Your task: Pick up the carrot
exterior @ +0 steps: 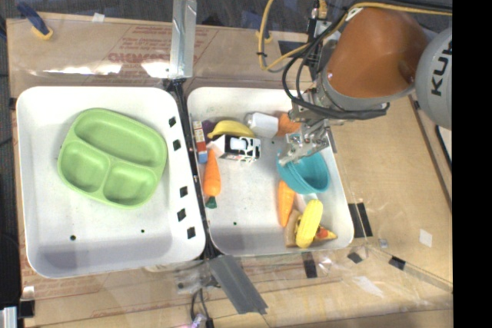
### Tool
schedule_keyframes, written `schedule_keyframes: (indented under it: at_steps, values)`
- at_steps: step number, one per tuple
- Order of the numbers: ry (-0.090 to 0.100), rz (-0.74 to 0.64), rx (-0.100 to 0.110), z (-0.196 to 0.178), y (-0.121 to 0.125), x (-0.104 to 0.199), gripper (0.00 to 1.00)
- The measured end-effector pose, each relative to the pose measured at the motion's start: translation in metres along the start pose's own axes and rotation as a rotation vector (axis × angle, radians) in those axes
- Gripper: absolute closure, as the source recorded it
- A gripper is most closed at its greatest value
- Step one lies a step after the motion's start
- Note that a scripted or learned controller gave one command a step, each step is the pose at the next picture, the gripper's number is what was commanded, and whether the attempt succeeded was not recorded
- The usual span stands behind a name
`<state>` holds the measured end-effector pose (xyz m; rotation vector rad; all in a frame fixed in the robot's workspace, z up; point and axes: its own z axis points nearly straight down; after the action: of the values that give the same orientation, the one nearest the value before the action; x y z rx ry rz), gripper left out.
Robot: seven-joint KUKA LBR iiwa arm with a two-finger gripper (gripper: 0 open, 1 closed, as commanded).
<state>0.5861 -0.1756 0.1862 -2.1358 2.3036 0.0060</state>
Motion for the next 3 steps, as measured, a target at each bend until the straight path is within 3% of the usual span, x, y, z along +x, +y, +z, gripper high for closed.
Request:
schedule_keyframes:
  at_steps: [1,2,3]
  values:
    - [0.004,-0.015,0.004,-0.062,0.065,0.036,1.00]
    - [-0.005,0.252,0.001,0.079,0.082,-0.032,1.00]
    - [0.000,0.188,0.008,-0.007,0.115,-0.100,1.00]
